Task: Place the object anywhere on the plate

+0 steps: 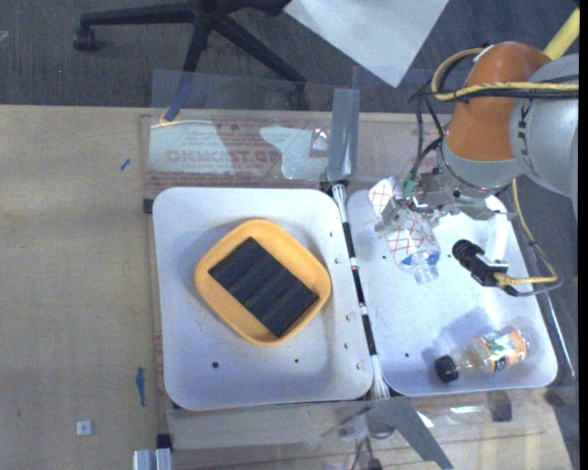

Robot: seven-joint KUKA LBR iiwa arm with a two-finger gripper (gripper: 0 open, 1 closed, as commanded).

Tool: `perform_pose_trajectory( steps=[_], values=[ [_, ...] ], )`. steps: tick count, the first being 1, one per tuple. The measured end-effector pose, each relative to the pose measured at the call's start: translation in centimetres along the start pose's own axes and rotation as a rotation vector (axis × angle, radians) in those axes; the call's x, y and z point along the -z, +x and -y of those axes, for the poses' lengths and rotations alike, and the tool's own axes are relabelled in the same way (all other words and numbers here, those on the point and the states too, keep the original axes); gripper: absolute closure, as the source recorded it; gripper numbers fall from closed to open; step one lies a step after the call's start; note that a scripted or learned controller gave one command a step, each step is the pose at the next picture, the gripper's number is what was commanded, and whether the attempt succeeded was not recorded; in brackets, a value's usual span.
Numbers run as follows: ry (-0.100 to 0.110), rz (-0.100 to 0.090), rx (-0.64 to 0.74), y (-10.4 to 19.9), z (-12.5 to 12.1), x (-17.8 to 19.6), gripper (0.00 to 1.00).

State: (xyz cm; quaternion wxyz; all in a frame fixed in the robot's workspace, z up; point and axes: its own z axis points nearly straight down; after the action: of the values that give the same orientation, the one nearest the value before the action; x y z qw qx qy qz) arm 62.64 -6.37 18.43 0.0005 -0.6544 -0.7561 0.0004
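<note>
**Crumpled bottle under the gripper, plate far to the left**

The clear crumpled bottle (411, 246) with red lattice print lies in the right bin (514, 367), directly beneath the gripper (413, 204), long axis running away from it toward the near rim. Whether the gripper grasps it, I cannot tell. One orange-labelled bottle (482, 353) lies nearer the camera. One yellow plate (213, 275) sits well left, in the left bin (184, 220).

1. A small bottle (482, 354) with a black cap lies on its side in the right bin (542, 367).
2. An office chair base (184, 27) stands on dark floor beyond the bench (64, 275).
</note>
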Motion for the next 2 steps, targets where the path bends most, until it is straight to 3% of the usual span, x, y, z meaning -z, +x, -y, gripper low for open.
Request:
perform_pose_trajectory(
  steps=[1,2],
  values=[
    [-0.007,0.003,0.147,5.8,-2.4,0.2,1.0],
    [-0.002,0.001,0.203,13.7,-2.8,0.0,1.0]
  ],
)
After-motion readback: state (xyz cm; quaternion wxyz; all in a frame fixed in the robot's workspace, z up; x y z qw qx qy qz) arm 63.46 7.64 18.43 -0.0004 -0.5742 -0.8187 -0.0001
